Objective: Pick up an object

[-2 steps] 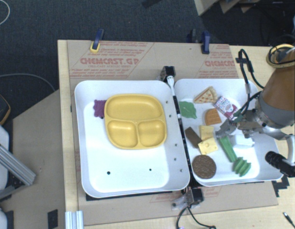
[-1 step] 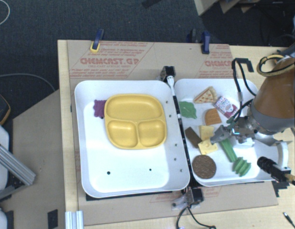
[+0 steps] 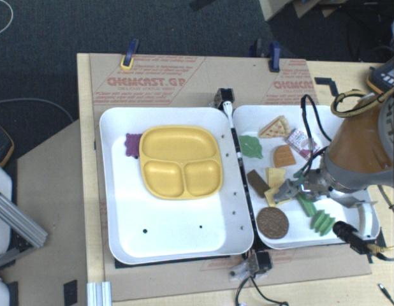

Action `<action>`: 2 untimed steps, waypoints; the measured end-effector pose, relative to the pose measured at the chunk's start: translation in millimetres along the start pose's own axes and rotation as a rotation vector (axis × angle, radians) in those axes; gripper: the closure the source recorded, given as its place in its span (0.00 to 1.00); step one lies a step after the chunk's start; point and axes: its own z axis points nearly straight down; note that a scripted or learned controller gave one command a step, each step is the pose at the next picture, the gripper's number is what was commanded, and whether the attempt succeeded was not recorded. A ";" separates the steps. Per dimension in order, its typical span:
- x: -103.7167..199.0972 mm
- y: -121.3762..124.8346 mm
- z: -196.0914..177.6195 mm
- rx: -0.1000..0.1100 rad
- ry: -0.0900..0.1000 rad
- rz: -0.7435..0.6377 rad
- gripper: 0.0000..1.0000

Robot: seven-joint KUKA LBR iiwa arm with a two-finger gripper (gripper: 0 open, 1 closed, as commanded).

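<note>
The right bin [image 3: 298, 236] holds several toy foods. Among them are a yellow cheese piece [image 3: 275, 174], a brown bar [image 3: 257, 182], a round brown cookie [image 3: 272, 222] and a green ridged piece [image 3: 322, 222]. Farther back lie a green leaf [image 3: 250, 146], an orange piece [image 3: 284, 156], a sandwich triangle [image 3: 274, 128] and a pink-and-white wrapper [image 3: 298, 139]. My gripper [image 3: 285, 192] is low inside this bin, just below the cheese and above the cookie. The arm's body covers the bin's right side.
In the left bin [image 3: 165, 229] a yellow divided plate [image 3: 181, 160] lies beside a purple item [image 3: 132, 144]. Black cables [image 3: 310, 116] loop over the right bin's back edge. Clamps [image 3: 274, 55] grip the cardboard behind the bins.
</note>
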 end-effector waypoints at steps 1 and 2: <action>0.2 1.3 14.7 -0.009 -0.002 -0.001 0.00; -4.0 4.9 -1.1 -0.025 -0.011 0.004 1.00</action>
